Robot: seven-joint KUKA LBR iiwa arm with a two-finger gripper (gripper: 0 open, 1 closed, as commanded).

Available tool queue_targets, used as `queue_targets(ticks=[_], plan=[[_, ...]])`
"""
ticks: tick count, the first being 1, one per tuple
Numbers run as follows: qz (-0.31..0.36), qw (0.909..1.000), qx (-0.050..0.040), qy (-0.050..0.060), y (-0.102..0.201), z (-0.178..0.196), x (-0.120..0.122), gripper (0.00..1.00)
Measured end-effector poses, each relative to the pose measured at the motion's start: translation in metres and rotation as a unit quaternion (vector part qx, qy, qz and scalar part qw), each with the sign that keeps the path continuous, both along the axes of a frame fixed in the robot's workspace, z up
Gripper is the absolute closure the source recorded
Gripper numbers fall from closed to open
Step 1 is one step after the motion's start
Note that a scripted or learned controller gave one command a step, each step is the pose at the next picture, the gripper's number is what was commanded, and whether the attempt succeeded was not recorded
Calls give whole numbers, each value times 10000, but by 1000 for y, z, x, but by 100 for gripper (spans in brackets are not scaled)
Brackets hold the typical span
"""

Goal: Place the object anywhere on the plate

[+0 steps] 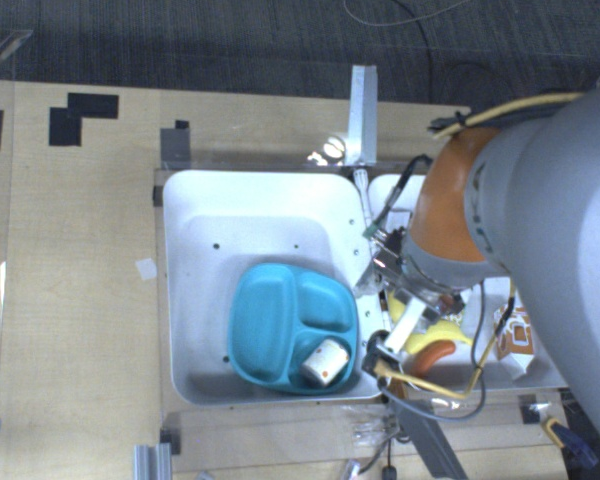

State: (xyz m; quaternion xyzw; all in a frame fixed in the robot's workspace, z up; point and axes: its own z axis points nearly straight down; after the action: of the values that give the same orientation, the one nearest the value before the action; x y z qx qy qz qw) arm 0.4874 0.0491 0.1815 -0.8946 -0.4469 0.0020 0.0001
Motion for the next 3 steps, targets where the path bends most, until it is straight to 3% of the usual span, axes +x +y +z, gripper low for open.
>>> queue_targets(ticks=[1, 2, 3], plan=[[-709, 9975, -6, -17, 33, 83, 1, 0], [-636, 9980, -33, 9, 34, 90, 3, 100], [-1060, 9944, -3, 10, 71, -43, 31, 100]])
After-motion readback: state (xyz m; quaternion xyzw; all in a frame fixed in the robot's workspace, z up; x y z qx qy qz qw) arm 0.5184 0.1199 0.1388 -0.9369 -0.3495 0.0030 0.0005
